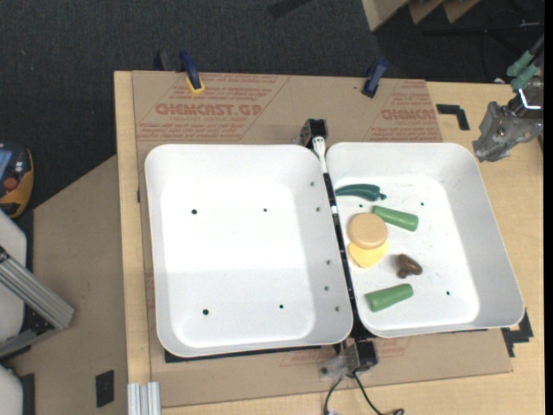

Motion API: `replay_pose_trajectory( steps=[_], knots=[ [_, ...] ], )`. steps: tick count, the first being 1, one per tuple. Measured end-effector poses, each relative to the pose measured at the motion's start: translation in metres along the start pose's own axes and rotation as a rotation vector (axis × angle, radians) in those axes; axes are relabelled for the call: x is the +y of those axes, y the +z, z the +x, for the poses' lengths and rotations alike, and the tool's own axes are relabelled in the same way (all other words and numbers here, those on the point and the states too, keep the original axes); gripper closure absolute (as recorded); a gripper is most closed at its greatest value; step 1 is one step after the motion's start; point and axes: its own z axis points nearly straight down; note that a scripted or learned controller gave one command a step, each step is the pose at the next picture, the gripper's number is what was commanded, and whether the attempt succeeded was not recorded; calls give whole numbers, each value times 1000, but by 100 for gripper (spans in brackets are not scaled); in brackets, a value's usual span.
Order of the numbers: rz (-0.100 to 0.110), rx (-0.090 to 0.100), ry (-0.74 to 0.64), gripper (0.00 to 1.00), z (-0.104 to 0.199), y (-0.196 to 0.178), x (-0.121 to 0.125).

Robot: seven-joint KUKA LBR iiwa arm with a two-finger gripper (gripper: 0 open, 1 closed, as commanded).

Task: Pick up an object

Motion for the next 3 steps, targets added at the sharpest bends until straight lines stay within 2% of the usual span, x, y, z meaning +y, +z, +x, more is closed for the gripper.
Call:
replay_pose_trajectory(
  steps=[1, 3],
  knots=[
    [-1, -1, 3, 100, 31, 8, 0],
    [2, -1, 2, 100, 144, 62, 0]
  ],
)
